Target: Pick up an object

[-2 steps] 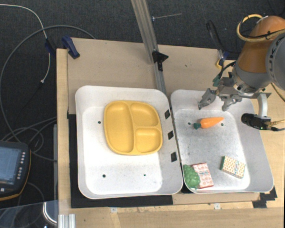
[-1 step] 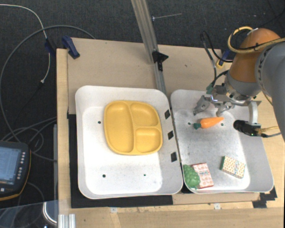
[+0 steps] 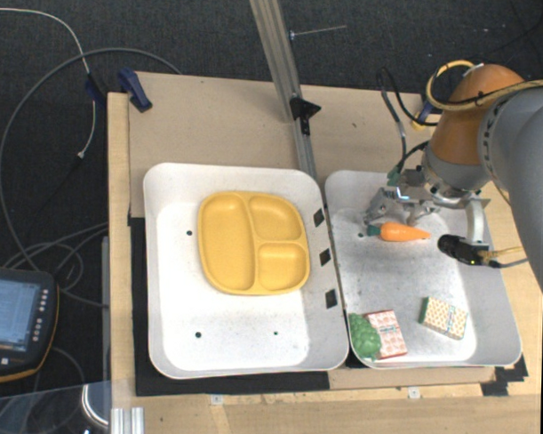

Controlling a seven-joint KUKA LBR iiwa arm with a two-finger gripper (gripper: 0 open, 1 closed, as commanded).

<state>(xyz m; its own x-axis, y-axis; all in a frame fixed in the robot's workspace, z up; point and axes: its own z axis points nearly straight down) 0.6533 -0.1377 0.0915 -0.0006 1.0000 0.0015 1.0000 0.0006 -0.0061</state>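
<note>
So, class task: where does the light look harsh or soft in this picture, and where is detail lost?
Camera view: soft, even light; faint shadow under the carrot; mild sheen on the yellow tray; the tool looks slightly blurred; the dark floor swallows detail.

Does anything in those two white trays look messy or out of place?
Nothing stands out. The yellow plate sits flat in the left bin; the carrot, patterned block and small box lie loose in the right bin.
</note>
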